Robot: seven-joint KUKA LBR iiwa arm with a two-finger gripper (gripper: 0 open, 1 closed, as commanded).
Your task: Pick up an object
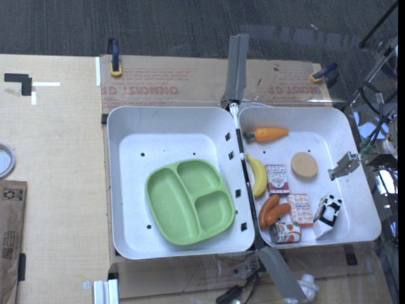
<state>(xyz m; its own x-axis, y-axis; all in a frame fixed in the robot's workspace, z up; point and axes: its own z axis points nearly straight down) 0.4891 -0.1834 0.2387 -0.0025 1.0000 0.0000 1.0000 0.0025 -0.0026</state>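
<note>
1. Presently the gripper (345, 165) sits low over the right bin (342, 124), near its right wall; whether it is released or clenched cannot be told at this size, and nothing is seen held in it.
2. Nearest candidate objects: the round tan disc (304, 166) lies just left of the gripper, apart from it; the black-and-white toy (328, 211) lies below it, near the bin's lower right corner, also apart.
3. Other contents of the right bin:
   - one carrot (269, 133) at the top, lying roughly level;
   - one banana (257, 174) along the left wall;
   - two small red-and-white cartons, the upper carton (276, 178) just right of the banana, the lower carton (300, 209) below the disc;
   - one sausage (273, 210) between banana and lower carton, touching that carton;
   - one small can (286, 232) on its side at the bottom edge, just under the sausage.
4. Obstruction: the disc has open floor around it on the gripper's side; the toy is close against the right wall.
5. Left bin (126, 132): one green divided plate (190, 201), three compartments.
6. Desk (50, 170): two clamps at the far edge, blue clamp (114, 56) and second clamp (324, 75); a tape roll (5, 162) at the left margin.
</note>
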